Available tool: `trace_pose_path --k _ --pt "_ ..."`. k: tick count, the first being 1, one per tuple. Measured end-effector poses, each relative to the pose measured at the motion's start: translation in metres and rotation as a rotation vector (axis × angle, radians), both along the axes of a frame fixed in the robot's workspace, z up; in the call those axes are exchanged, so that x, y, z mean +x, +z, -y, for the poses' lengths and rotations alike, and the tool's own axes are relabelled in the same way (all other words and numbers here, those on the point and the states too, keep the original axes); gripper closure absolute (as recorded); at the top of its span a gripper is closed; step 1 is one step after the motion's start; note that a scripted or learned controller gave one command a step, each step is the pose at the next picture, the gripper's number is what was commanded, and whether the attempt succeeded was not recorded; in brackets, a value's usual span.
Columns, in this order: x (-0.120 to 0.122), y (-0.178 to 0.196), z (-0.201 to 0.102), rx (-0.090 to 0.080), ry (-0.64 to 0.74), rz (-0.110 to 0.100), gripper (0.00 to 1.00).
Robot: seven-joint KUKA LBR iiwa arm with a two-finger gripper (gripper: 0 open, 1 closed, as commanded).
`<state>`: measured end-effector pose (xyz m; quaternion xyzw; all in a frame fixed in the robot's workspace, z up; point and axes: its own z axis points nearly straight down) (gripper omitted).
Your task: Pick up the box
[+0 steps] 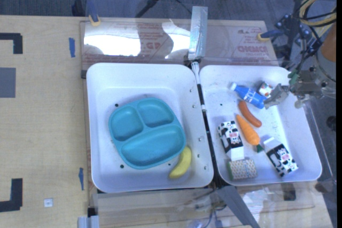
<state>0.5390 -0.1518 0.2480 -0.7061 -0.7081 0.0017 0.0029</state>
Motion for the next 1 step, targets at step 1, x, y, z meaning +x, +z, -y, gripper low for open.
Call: trace_pose_path --k 1 --pt "-0.0596 -0.1084 -0.0540 -0.001 -0.014 0.002 0.00"
